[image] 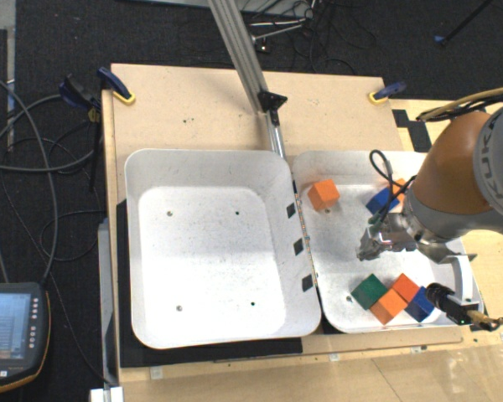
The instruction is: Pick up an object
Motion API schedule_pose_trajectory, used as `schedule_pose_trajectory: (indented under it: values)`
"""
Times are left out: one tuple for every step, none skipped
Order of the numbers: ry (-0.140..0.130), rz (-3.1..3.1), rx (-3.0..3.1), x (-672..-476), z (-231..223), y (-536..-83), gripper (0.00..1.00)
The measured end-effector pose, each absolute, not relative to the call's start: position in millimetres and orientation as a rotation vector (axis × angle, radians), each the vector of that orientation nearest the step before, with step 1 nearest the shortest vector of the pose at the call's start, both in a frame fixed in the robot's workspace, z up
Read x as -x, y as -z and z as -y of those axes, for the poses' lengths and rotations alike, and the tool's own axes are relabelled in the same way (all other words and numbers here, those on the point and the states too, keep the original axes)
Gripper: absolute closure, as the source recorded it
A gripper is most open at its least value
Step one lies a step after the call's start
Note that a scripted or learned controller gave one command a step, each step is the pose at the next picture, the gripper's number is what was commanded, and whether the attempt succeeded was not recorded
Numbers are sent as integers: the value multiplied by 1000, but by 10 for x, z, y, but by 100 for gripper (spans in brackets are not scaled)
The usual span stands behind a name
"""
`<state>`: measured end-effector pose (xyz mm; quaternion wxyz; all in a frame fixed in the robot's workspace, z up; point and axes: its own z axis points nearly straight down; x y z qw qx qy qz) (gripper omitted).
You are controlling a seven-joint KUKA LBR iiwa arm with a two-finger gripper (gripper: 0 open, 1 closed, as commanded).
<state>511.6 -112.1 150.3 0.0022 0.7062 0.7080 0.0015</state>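
Observation:
Several blocks lie in the right bin [335, 237]. An orange cube [323, 195] sits near the bin's upper left. A blue block [381, 199] shows at the upper right, partly behind the arm. At the bottom a green block [370, 292], an orange block [396, 299] and a blue block [420, 306] cluster together. My gripper [374, 246] hangs over the middle of the right bin, above the green block and right of the orange cube. I see nothing between its tips.
The left bin [205, 245] sits beside the right one. A metal pole [243, 53] slants down from the top to the bins' shared edge. Clamps [116, 86] hold the board's corners, and a tablet [12, 333] lies at the far left.

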Motion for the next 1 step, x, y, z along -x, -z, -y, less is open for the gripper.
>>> schedule_pose_trajectory:
  values:
    - [-5, -2221, -2214, -5187, 1121, -1941, 100]
